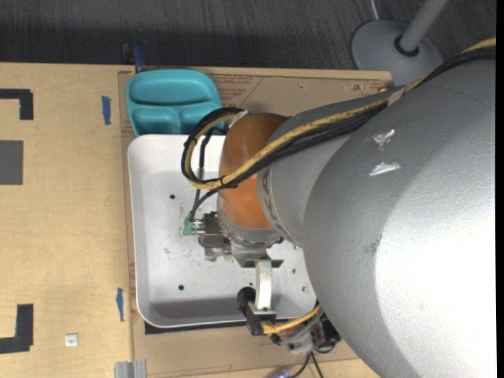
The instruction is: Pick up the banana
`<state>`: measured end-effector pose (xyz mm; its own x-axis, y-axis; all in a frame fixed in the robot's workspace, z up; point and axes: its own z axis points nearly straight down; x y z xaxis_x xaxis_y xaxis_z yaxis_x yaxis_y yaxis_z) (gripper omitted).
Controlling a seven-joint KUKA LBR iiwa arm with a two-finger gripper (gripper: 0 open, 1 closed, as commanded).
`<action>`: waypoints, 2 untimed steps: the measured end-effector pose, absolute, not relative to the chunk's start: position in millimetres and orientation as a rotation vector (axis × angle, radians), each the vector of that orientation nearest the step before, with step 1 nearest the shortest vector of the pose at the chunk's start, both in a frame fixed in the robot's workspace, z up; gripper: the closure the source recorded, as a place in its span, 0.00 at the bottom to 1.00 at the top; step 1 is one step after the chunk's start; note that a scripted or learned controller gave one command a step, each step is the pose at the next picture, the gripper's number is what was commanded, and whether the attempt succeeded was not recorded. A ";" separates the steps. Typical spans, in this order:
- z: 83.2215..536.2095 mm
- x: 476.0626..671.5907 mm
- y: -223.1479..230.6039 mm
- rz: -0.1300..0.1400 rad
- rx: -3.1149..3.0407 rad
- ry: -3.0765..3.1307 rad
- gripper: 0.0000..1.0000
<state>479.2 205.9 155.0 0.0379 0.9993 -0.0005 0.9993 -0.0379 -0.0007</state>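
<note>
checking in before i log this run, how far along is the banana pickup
Done: the arm has reached in over the white bin, its orange band above the bin's middle. In hand: nothing I can confirm; the wrist hardware hangs low over the bin floor, but the arm covers whatever sits beneath it. Left: no banana shows on the bare part of the bin, so the grasp and lift are unproven. A teal tray sits behind the bin.

One white bin (153, 211), one teal tray (169, 101)
</note>
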 end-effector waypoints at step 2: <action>96.7 480.0 224.3 -0.002 -1.812 -2.566 1.00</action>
